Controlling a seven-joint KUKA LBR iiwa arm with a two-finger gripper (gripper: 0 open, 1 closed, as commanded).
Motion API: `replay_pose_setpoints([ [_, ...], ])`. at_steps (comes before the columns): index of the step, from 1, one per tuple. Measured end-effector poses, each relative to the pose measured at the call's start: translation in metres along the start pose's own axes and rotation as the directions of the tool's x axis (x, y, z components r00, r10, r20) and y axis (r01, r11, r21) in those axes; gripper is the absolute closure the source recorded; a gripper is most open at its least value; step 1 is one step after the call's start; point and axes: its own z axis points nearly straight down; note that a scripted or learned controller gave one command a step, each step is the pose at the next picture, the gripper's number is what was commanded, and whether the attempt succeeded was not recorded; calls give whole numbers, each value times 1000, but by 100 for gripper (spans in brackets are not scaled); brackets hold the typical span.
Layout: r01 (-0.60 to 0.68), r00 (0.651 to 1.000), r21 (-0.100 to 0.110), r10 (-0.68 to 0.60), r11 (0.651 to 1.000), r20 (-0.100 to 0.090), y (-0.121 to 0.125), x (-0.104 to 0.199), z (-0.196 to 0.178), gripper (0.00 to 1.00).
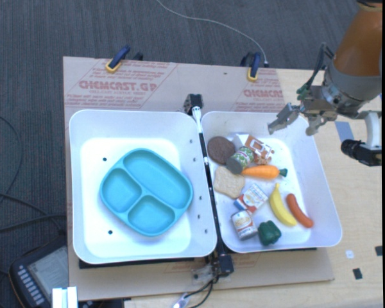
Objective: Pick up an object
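Note:
My gripper [299, 121] hangs open above the far right rim of the right bin [321, 172], with nothing between its fingers. Below and left of it the bin holds toy food: a brown round patty [221, 148], a green can [244, 156], a small red-and-white box [261, 149], an orange carrot [264, 171], a cracker [228, 183], a yellow banana [281, 205], a red sausage [299, 211], a small packet [252, 197], a tin [242, 224] and a green pepper [268, 233].
The left bin [83, 172] holds a blue three-compartment plate [146, 191]. Both bins rest on a brown board [147, 82] clamped at the back by two clips [119, 58]. A cable runs across the dark floor behind.

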Motion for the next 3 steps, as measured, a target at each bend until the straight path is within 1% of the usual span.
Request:
replay_pose_setpoints([
  [1, 0, 1000, -5, 0, 1000, 1, -17, 3, 185, 0],
  [2, -1, 1000, -9, 1, 1000, 3, -16, 2, 174, 100],
  [3, 1, 1000, -2, -1, 1000, 0, -45, 56, 88, 100],
])
